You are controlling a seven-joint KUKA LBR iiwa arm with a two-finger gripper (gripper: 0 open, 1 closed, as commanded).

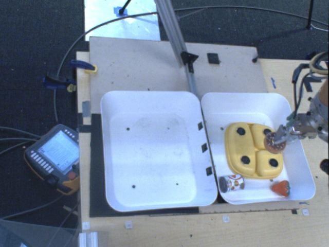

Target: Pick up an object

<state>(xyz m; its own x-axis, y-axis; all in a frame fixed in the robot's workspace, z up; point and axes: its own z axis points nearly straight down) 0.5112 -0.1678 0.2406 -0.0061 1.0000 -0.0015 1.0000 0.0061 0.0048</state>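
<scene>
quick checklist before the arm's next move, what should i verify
1. Gripper over a target: ok, it sits at the yellow tray's right edge, by a small brown round thing.
2. Something held between the fingers: cannot tell, the tip is too small and blurred.
3. Other objects within the right bin: ok, can and strawberry lie near its front wall.
4. Can apart from the tray: ok, a small gap shows.
5. Strawberry apart from the tray: ok, though it is close to the bin's corner.
6. Arm path clear of the slanted pole: ok, the pole stands left of the gripper.
</scene>
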